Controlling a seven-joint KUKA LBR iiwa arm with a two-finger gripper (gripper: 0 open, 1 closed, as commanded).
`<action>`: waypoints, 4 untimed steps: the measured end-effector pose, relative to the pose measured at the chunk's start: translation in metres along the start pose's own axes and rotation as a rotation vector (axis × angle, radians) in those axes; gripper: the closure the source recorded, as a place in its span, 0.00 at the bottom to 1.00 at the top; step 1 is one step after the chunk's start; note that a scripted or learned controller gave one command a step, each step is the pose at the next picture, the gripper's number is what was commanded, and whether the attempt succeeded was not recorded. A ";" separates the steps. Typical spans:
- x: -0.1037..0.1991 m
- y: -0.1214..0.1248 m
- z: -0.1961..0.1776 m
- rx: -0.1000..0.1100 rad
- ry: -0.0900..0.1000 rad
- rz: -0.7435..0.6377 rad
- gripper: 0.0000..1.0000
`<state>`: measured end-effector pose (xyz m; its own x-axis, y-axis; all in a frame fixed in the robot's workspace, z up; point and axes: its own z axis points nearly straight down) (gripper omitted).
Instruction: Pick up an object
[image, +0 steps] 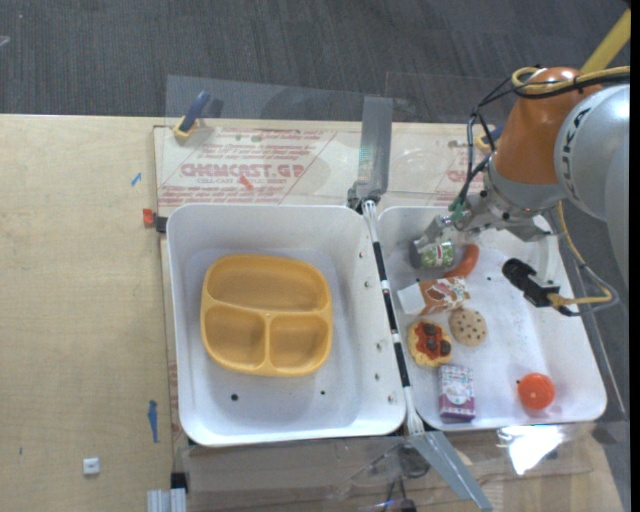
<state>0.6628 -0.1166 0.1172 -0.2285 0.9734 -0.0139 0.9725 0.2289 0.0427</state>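
Camera view, looking down at a slant. Two shallow white bins stand side by side on a pale wooden bench (70, 300).

The left bin (185, 330) holds one yellow divided plate (266, 313) with three compartments. It lies flat near the bin's middle.

The right bin (560, 340) holds several small toy foods. The grey arm (595, 150) enters from the right, its orange band (530, 130) above the bin's far right corner. The gripper (447, 228) reaches down over the far left part of this bin. Whether the gripper is wide, narrow or holding anything cannot be told.

A green and grey object (436, 254) sits directly at the gripper's tip, in the far left part of the right bin. It cannot be told whether the object is gripped or merely touched. An orange-red piece (465, 262) lies just beside it, on its right.

Nearer the camera, a small white square (409, 298) lies close to the bin's left wall. A red and white item (446, 292) lies just to its right. Below these are a round chip cookie (467, 326) and, to the cookie's left, a yellow tart with red topping (431, 342); the two are close together. A small pink carton (456, 391) stands near the front edge. An orange ball (537, 391) rests well apart from the rest, toward the front right corner.

Behind both bins a clear sheet with red lettering (250, 170) lies flat on the bench.
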 end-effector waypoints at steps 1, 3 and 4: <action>0.003 -0.007 0.002 -0.010 -0.005 -0.008 0.00; 0.010 -0.010 0.002 -0.009 -0.008 -0.169 0.00; 0.015 -0.039 0.027 0.035 0.012 -0.071 0.00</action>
<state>0.6225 -0.1108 0.0882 -0.2975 0.9547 -0.0033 0.9547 0.2975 0.0072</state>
